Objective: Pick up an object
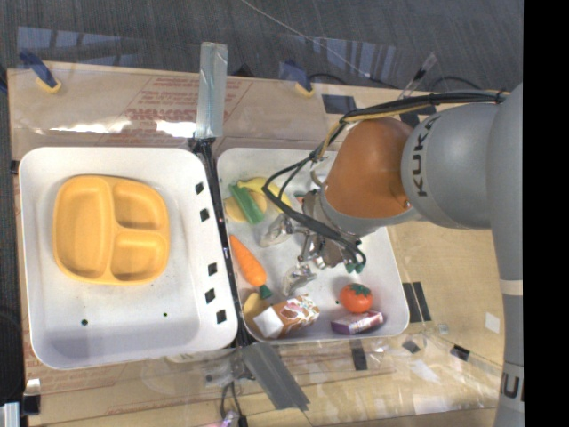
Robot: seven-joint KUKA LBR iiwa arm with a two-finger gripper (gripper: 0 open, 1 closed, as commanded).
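The right bin (384, 265) holds several toy foods: an orange carrot (248, 261), a green and yellow corn cob (246, 199), a red tomato (356, 298), a purple piece (356, 325) and a brown and white wrapped piece (289, 316). My gripper (300, 261) hangs over the middle of this bin, just right of the carrot and above the wrapped piece. Its metal fingers point down toward the bin floor, and I see nothing between them. The orange band and grey arm hide the bin's upper right part.
The left bin (107, 323) holds a yellow divided tray (111, 228). A black hinge strip (216, 238) separates the two bins. Cables (293, 181) loop from the wrist over the right bin. Cardboard and tape surround the bins.
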